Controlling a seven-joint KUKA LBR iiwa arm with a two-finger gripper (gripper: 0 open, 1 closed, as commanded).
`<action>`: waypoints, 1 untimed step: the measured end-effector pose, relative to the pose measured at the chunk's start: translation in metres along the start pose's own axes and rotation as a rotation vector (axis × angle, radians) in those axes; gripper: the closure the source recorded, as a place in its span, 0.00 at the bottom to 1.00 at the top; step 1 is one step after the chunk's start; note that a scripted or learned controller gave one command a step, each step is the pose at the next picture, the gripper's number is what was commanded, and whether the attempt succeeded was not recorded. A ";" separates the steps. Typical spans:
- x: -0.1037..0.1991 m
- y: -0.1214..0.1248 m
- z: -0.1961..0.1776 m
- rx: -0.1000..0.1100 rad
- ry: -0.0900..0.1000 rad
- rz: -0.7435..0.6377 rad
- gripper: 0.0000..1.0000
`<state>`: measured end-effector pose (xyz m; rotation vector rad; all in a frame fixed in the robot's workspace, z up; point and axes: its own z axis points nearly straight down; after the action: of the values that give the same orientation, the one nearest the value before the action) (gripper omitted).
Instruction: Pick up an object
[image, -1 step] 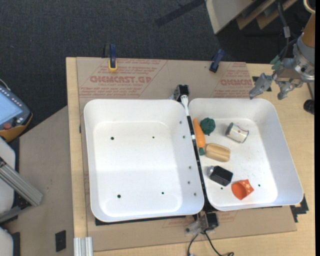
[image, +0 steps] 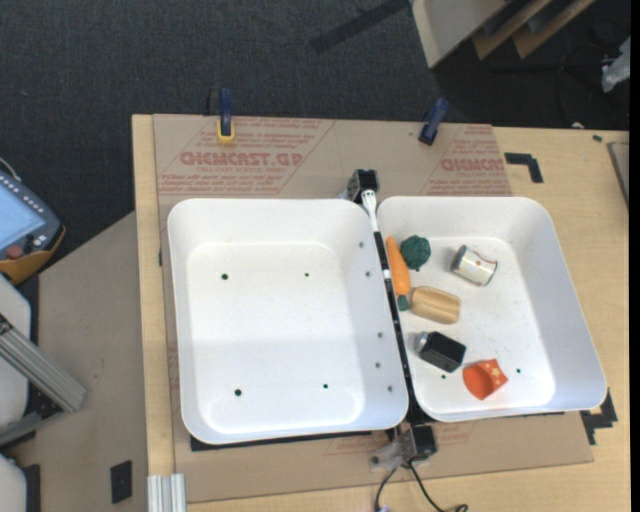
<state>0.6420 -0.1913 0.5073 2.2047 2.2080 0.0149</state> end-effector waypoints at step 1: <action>0.001 0.001 0.000 0.014 0.003 -0.001 1.00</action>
<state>0.6429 -0.1902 0.5069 2.2120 2.2170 0.0026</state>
